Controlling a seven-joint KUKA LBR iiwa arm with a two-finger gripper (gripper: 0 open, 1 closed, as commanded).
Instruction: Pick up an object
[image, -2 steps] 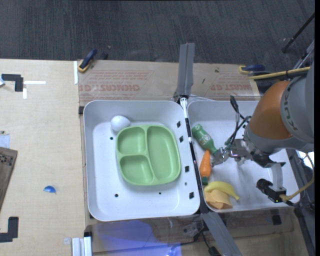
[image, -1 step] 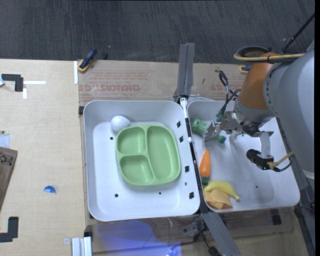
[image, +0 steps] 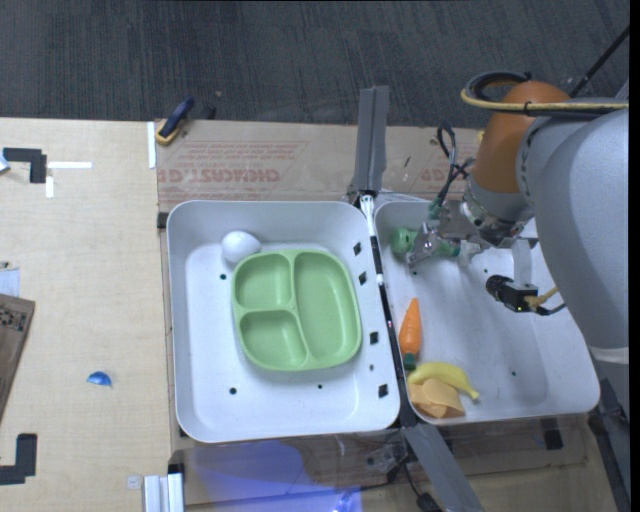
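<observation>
**Green object at the back-left corner of the right bin**

Green object lies in the right bin, close to the back wall and the divider beside the left bin. Your gripper hovers just beside it, and whether its fingers are spread or closed cannot be told. Come down straight over the object, not sideways, because the corner walls leave little room there. You would likely find more open floor toward the middle of the bin. The carrot and banana sit well apart, near the front. A green divided plate fills the left bin.
</observation>
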